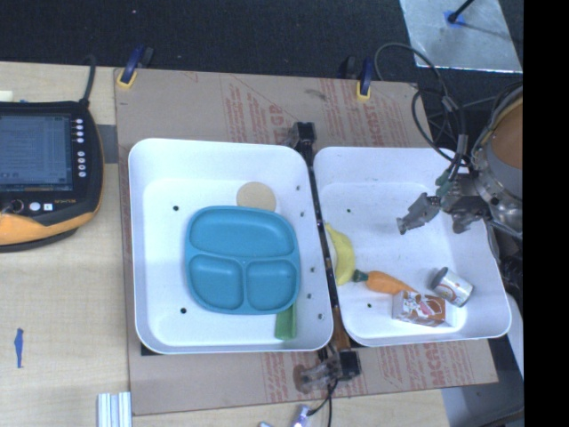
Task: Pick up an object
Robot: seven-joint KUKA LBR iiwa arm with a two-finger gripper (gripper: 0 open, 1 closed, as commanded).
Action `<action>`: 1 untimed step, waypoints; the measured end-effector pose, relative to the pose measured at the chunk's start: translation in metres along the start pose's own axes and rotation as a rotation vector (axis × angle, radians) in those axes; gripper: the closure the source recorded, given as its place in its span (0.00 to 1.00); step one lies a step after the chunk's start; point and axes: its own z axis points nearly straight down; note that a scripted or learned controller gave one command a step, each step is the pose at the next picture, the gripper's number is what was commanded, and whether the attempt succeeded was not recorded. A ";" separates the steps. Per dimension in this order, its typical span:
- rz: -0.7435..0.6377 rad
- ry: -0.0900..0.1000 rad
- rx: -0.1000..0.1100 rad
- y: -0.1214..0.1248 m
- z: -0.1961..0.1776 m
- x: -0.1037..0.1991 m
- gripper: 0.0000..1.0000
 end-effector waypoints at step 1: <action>-0.002 -0.001 0.003 0.004 0.070 0.038 0.00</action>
